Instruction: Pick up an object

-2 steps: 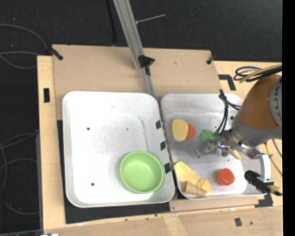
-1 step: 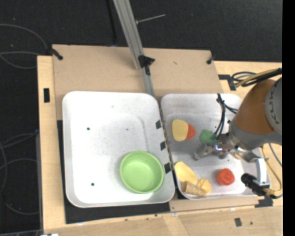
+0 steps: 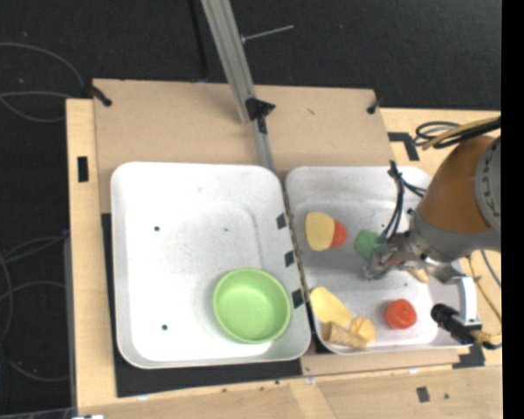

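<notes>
Gripper (image 3: 377, 264) low at frame right, beside green object (image 3: 366, 242); approach step, grip state unreadable. You'd next confirm closure before lifting.

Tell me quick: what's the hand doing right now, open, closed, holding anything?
Hand: low in the right bin, next to the small green object; open or closed cannot be told, and nothing is visibly held.

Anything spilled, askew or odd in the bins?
Nothing stands out. The green bowl sits upright in the left bin. In the right bin, the yellow-and-orange piece, red piece and yellow pieces lie inside the walls.
</notes>
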### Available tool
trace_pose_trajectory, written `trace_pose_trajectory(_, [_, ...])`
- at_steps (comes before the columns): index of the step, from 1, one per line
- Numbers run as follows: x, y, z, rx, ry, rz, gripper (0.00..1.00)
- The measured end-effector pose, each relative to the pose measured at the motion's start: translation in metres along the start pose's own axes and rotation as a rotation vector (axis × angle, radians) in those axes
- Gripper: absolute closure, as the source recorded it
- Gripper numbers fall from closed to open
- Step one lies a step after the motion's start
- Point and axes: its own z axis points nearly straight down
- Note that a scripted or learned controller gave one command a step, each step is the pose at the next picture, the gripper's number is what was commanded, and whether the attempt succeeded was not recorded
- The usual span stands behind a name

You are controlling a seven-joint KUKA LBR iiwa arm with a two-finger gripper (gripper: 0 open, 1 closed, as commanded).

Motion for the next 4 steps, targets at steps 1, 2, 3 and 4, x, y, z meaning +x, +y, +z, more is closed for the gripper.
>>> trace_pose_trajectory(1, [0.006, 0.001, -0.061, -0.003, -0.001, -0.012, 1.00])
trace_pose_trajectory(2, [0.005, 0.003, -0.115, -0.004, -0.001, -0.012, 1.00])
trace_pose_trajectory(3, [0.049, 0.037, -0.112, 0.002, 0.002, -0.016, 1.00])
trace_pose_trajectory(4, [0.096, 0.057, -0.126, 0.002, 0.002, -0.016, 1.00])
